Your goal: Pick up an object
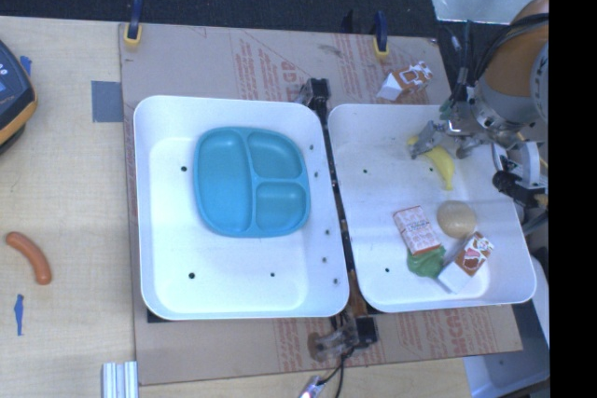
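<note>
Gripper (446,137) sits low over the upper part of the right bin (373,284), at the end of the grey arm with its orange band (518,51) coming in from the right. Its metal parts spread just above a yellow banana-shaped piece (442,167) — whether the piece is between the gripper's tips, or whether they are apart or together, cannot be told from this angle. Banana lies on the bin floor, tilted, near the bin's upper right area. Further down in the same bin: a small red-and-white carton (416,230), a round tan object (457,219) just beside it to the right, a green piece (425,263) below the carton, and a red-and-white packet (474,254) near the lower right corner — these four cluster together, well apart from the banana. Left bin (159,200) carries a blue divided plate (252,181), three compartments, resting in its upper middle. Outside the bins, on the desk (65,200): an orange-red sausage (30,256) at far left, and another small red-and-white packet (407,82) above the right bin, beside a blue clamp (380,31).
</note>
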